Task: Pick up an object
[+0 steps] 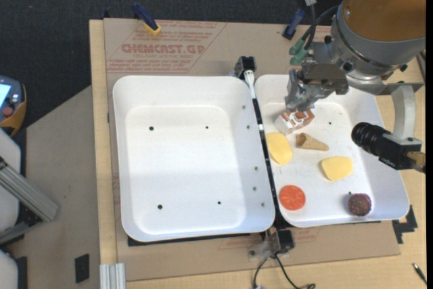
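Dark floor all round, cardboard sheet (169,44) under two white bins. Your gripper (298,105) sits low in right bin (379,112), right on top of red-and-white snack piece (298,120). Fingers hug its upper edge, honestly can't tell if they've got it. Just beside: yellow lump (279,148), tan cone (312,141), yellow wedge (336,168), red disc (292,197), dark purple ball (359,204). Left bin (128,145) alongside. Cardboard print, upside down, reads something like "CHEMCAST G.P"; smaller lines unreadable.
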`<state>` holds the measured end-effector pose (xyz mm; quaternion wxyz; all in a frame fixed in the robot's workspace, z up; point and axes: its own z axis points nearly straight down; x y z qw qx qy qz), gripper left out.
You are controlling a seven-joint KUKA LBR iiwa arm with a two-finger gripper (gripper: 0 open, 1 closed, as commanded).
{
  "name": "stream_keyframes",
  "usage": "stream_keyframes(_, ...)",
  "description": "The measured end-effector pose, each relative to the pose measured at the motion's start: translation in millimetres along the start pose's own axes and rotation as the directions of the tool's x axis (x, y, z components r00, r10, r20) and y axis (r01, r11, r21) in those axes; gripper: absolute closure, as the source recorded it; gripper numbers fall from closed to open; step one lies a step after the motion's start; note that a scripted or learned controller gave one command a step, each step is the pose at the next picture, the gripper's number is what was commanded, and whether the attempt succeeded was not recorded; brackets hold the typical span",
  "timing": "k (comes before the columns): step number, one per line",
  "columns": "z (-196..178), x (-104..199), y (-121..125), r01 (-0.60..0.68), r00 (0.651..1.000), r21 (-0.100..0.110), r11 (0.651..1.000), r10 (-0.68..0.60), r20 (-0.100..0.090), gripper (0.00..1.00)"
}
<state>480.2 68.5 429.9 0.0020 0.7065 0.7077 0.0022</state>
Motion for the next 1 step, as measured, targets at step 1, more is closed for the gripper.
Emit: stream_keyframes(1, -56.9, 60.5, -0.5, 0.006, 1.000, -0.002, 1.000, -0.006, -0.003, 1.00)
